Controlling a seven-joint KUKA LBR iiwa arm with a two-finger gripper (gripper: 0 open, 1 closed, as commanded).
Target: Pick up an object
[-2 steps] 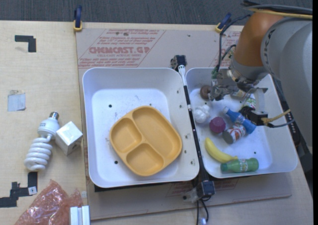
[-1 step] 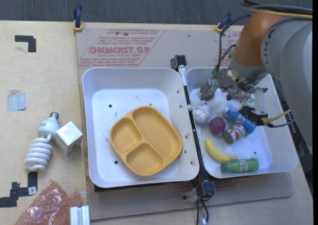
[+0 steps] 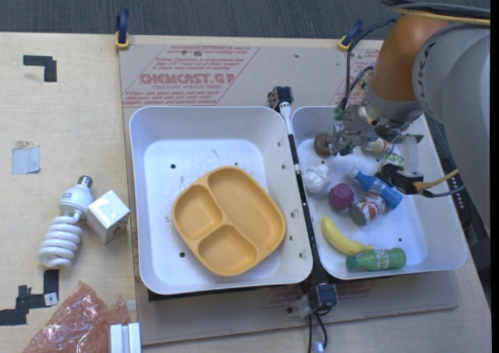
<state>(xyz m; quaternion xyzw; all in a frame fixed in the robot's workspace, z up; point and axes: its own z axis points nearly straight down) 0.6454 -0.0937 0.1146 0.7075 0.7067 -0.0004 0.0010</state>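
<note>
Objects for picking, among them a banana (image 3: 343,238), a green bottle (image 3: 376,259) and a purple ball (image 3: 341,196), lay unlifted in the right bin (image 3: 437,254) while the jaws' gripper (image 3: 348,141) hung low over its far end.

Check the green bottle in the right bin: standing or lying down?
Lying down. The green bottle rests on its side along the right bin's near wall, beside the banana.
</note>
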